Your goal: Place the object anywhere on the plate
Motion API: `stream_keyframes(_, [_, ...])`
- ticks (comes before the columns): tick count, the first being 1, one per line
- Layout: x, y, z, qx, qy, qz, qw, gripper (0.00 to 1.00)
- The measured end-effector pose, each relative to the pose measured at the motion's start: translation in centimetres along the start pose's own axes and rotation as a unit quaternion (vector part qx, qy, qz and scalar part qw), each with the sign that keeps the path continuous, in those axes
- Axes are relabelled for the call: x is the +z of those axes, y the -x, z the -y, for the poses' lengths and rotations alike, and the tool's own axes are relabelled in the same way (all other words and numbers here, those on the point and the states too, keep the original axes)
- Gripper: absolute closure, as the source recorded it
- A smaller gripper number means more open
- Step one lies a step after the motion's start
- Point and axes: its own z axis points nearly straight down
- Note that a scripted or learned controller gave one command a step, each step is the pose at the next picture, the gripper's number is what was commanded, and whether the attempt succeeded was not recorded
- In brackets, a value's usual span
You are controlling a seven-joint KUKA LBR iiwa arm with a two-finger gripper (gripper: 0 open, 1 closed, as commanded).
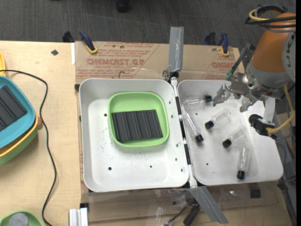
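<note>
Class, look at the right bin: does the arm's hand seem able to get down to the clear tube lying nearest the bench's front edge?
Probably yes: the tube lies apart from the others, uncovered, and the hand hangs over the same bin.

Even, bright overhead light; soft faint shadows inside the white bins [94, 173]; focus is sharp, with mild glare on the plastic.

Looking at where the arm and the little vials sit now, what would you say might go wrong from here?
1. The clear plastic vials with black caps are small, round and scattered across the right white bin, so one may roll or slip from a grasp.
2. The green square plate sits in the left white bin, so a carried vial must cross the rims between the bins and might drop there.
</note>
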Motion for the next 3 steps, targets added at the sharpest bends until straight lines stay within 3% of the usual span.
stream_keyframes(1, [-4.9,1.9,0.1,0.136,0.000,0.000,0.9908,0.00])
stream_keyframes(2, [-6.7,5.6,0.2,0.265,-0.001,0.001,0.9643,0.00])
stream_keyframes(3, [-6.3,8.0,-0.3,0.471,-0.002,0.001,0.8823,0.00])
